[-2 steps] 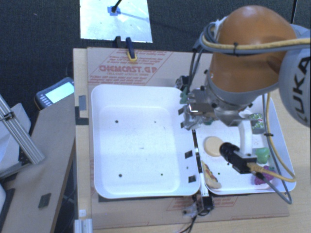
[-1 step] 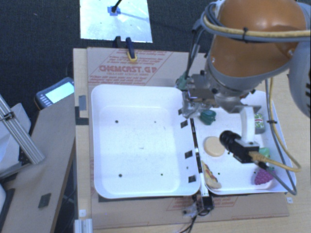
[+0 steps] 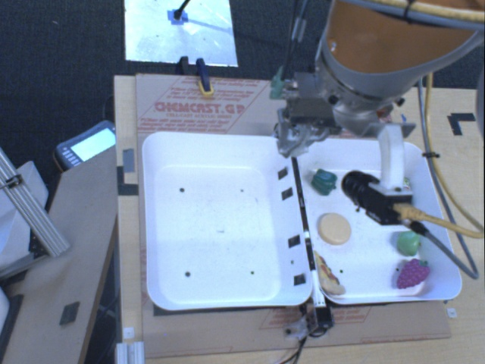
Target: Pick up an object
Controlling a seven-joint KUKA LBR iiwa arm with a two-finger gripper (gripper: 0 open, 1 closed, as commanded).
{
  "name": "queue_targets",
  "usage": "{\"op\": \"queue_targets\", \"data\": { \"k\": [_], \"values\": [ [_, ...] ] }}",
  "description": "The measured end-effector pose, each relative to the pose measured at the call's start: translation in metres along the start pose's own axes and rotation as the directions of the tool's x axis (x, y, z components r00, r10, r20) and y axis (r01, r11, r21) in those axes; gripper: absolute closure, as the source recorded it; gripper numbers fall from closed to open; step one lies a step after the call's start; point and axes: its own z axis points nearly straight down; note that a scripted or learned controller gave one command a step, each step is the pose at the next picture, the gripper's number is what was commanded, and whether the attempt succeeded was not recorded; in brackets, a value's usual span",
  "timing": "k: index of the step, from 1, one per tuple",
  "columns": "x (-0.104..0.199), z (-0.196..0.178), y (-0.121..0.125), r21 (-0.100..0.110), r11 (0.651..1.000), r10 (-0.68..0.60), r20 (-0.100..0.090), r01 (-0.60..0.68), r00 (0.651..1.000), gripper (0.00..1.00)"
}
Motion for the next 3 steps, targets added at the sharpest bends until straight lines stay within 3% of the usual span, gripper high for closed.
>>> {"op": "queue_targets", "data": {
  "k": [1, 2, 3],
  "values": [
    [0.06, -0.01, 0.058, 0.004, 1.0, 0.0, 0.002, 0.0, 1.0, 1.0],
    [0.072, 0.015, 0.111, 0.008, 1.0, 0.008, 0.005, -0.008, 1.0, 1.0],
    [0.076, -0.056, 0.047, 0.005, 1.0, 0.0, 0.001, 0.0, 1.0, 1.0]
  ]
}}
